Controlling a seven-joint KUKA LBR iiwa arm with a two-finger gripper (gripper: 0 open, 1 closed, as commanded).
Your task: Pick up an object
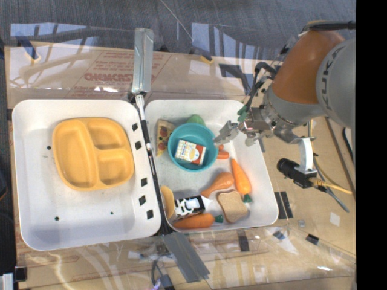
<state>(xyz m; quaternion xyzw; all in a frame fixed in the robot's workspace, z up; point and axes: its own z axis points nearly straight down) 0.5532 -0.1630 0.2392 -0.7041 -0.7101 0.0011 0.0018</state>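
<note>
Juice carton (188,152) sits in the teal bowl (205,162), just left of the end effector (228,132); its grip state can't be told.

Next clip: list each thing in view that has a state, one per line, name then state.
Two-finger gripper: over right bin, nothing visibly held.
Teal round bowl: upright, holds a small carton.
Small orange-and-white carton: lying in the bowl.
Yellow divided plastic tray: flat in left bin.
Orange toy carrot: lying flat in right bin.
Brown toy bread slice: lying flat near the carrot.
</note>
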